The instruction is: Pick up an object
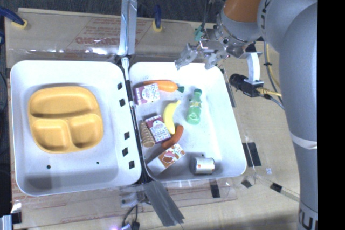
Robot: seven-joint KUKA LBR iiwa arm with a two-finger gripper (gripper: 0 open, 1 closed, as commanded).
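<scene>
My gripper [195, 61] hangs above the far rim of the right bin [233, 134], open, with nothing between its fingers. Just below it in the bin lie an orange carrot [160, 85] and a green bottle [194, 107]. Further toward the front are a yellow banana [170, 115], a maroon carton [145, 93], a second maroon box [159, 129], a red-brown sausage [174, 136], a small brown carton [171, 155] and a silver can [204, 165]. None of them touches the gripper.
The left bin [21, 164] holds a yellow compartment tray [66, 117]. A grey divider rail [128, 19] stands between the bins at the back. The arm's grey body fills the right side of the bench.
</scene>
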